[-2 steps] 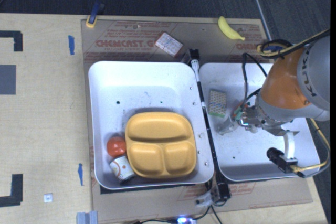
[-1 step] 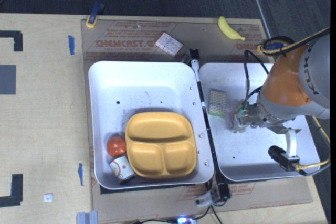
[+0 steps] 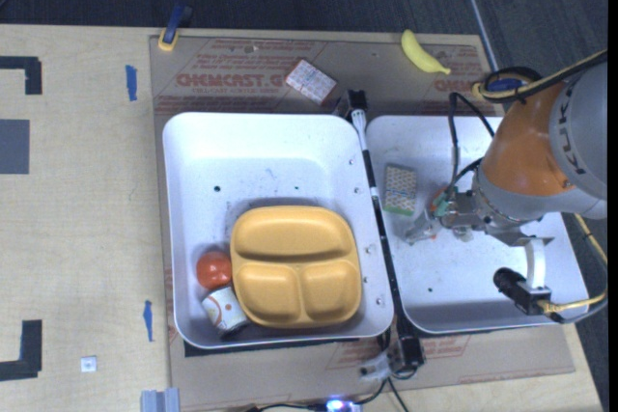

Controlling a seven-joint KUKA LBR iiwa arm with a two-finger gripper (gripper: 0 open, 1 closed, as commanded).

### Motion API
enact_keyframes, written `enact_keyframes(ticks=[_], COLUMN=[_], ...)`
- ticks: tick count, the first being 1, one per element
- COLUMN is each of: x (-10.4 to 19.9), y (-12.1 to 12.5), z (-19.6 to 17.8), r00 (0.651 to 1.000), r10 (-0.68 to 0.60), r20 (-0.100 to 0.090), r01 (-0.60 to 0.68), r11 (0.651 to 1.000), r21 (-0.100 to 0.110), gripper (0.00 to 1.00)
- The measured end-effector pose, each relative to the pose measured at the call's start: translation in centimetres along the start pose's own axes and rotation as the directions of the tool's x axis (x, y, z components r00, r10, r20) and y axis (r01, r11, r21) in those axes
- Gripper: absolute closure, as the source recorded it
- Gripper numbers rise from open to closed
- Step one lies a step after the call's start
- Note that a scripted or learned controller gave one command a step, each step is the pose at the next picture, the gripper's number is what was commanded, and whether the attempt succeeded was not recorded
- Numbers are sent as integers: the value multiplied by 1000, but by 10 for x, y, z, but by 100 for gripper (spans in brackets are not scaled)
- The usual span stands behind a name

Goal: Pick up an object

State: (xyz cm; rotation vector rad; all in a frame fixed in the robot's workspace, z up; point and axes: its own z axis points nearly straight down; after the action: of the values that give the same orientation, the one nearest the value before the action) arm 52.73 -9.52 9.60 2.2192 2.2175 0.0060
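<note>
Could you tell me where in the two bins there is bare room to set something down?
Left bin: bare floor behind the yellow tray; its front is crowded. Right bin: bare along the front, crowded by the gripper.

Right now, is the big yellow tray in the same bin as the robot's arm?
No, the yellow tray lies in the left bin, the arm over the right bin.

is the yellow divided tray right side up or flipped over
Flipped over. The yellow tray in the left bin shows bulging, rounded compartment shapes with grooves between them, not hollow wells.
</note>
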Motion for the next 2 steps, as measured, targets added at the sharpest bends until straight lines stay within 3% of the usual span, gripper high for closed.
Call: enact_keyframes(ticks=[2], x=[0], y=[-46], z=[9], r00=[1000], r10=[-1], r20=[0], r01=[1], r11=[1000], r21=[0], gripper=[0])
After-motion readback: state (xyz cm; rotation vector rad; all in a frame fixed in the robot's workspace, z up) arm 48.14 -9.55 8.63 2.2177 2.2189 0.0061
